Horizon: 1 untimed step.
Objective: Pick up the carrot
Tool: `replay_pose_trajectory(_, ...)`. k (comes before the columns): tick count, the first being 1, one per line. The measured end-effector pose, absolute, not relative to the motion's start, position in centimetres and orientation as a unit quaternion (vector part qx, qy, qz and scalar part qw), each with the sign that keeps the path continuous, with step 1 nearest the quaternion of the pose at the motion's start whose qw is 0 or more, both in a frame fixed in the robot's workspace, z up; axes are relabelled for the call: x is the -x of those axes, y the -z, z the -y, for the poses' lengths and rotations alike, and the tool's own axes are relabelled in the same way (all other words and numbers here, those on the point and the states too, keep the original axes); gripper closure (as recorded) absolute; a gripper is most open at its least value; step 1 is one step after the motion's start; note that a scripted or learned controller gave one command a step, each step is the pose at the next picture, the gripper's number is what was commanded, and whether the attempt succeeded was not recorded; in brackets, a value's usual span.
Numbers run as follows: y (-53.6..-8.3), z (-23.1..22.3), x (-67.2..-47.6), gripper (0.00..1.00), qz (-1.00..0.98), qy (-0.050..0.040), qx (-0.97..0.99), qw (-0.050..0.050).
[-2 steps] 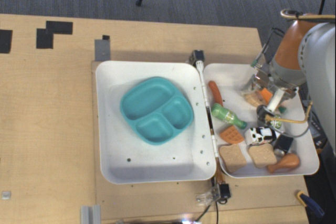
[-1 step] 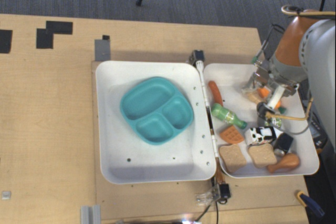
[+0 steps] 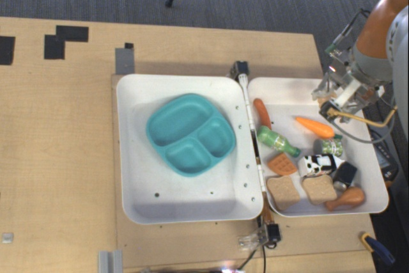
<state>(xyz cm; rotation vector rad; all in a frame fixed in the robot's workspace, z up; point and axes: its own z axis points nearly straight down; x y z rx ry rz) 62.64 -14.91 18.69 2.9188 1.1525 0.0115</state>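
Left bin (image 3: pixel 137 156): teal divided plate (image 3: pixel 190 134). Right bin (image 3: pixel 287 89): hot dog (image 3: pixel 261 113) by the left wall, green bottle (image 3: pixel 278 141), two bread slices (image 3: pixel 300 190) at front. Carrot (image 3: pixel 314 126) lies mid-bin, apart from the gripper (image 3: pixel 333 102), which hovers over the right rim; its state cannot be made out.

Bright, even overhead light, slightly soft focus.
Mild glare whitens the bins (image 3: pixel 192 211); faint shadows lie under the plate (image 3: pixel 190 133).
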Motion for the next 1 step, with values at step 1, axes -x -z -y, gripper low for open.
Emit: replay_pose_trajectory(1,-18.36,14.90,-62.49,0.00,-0.368,-0.0008,-0.930,0.000)
